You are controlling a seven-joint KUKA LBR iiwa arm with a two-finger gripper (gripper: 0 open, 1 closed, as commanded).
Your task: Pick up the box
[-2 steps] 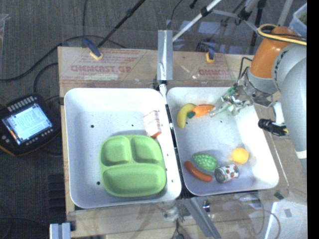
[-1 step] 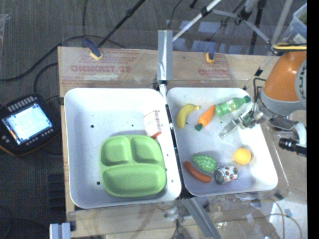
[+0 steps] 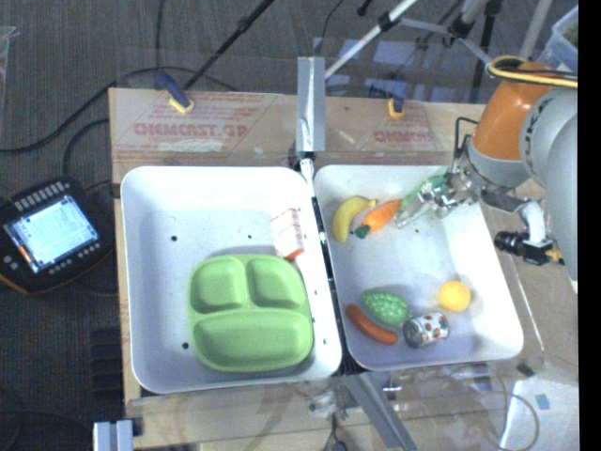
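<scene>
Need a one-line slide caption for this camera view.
Claw hovers beside the carrot in the right bin; the box leans in the left bin.

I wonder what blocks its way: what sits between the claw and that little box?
In the camera view, a carrot and banana, then the bins' adjoining walls, lie between the gripper and the box.

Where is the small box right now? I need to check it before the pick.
The small white and orange box lies in the left white bin, against its right wall, just above the green divided tray.
</scene>
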